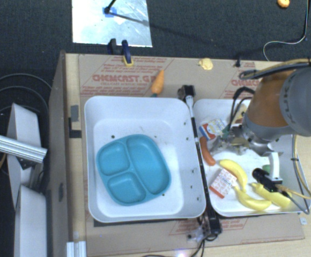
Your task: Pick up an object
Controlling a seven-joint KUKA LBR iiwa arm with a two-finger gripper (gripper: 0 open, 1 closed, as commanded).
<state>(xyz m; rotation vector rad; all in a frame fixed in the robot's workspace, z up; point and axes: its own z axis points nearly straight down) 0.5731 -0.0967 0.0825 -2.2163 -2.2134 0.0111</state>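
Reaching in from the right, the arm (284,100) had its gripper (231,141) low over the upper part of the right bin (289,210) — whether it was open or closed could not be told from above, and nothing was visibly held. Just beside it, toward the divider, lay an orange-red sausage-shaped toy (207,150), long axis running roughly up and down the bin. Nearer the camera sat a yellow banana (235,170), slanted, with a small red-and-white packet (222,183) at its side — likely the easier targets. The left bin (107,111) held a blue divided tray (133,168). Around both, brown printed cardboard (128,76) over dark floor.
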